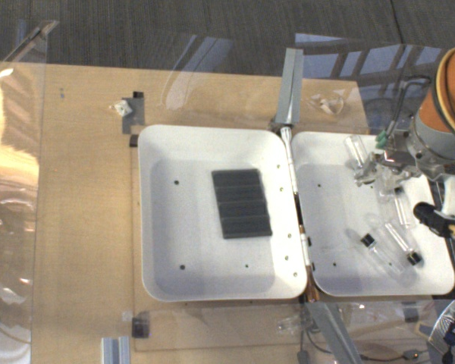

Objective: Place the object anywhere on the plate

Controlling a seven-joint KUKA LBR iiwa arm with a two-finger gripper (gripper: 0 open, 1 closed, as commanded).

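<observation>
Fingers of our gripper (385,174), over the right bin (326,275), are too blurred for us to tell their state, while clear tubes (398,241) lie in that bin and the dark ridged plate (242,203) rests in the left bin (163,264).

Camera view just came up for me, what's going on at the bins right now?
The arm reaches in over the right bin, its gripper low among several small clear tubes scattered there. The left bin holds a dark ribbed plate with nothing on it yet. I can't tell whether the gripper has anything.
</observation>
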